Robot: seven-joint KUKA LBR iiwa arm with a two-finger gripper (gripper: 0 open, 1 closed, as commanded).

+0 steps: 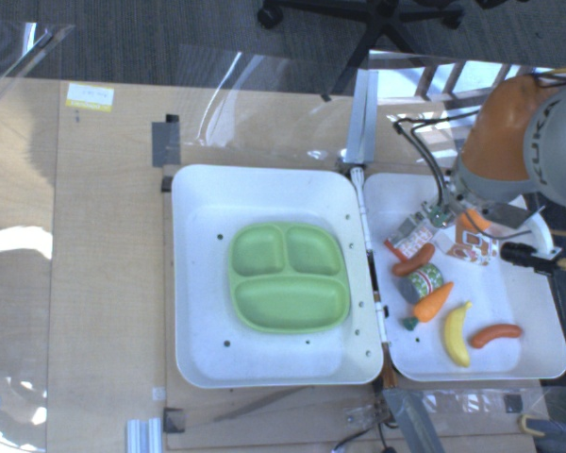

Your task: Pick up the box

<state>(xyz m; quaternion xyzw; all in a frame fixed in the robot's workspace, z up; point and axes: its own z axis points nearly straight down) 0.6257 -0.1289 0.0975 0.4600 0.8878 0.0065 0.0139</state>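
Observation:
The box [474,243], a small orange and white carton, lies flat near the back of the right bin [533,361]. The arm comes in from the upper right, and its wrist hangs low over the bin's back part. My gripper [450,213] is just above and left of the box, very close to its upper left corner. Part of the box's top edge is hidden by the wrist. Nothing shows as lifted off the bin floor.
Left of the box lie a red and grey packet [410,237], a red sausage [412,261], a green can [424,281] and a carrot [432,303]. Nearer the front are a banana [456,334] and another sausage [495,333]. A green divided plate [289,277] sits in the left bin [198,347].

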